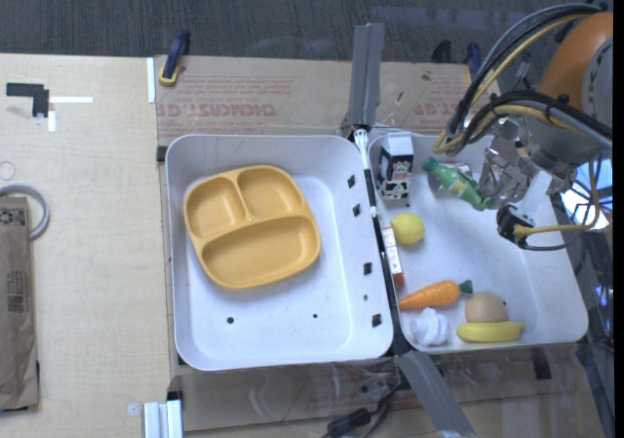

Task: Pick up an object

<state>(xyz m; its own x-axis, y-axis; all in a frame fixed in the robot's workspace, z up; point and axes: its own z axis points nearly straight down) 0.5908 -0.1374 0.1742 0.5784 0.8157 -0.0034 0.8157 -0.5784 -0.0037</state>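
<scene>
We see the grey two-finger gripper (495, 184) at the right white bin's (546, 280) upper right, its fingers closed around one end of a green plastic bottle (455, 182), which tilts above the bin floor. A yellow lemon (408, 228) sits nearby; a yellow divided plate (252, 224) lies in the left white bin (195, 319).
</scene>
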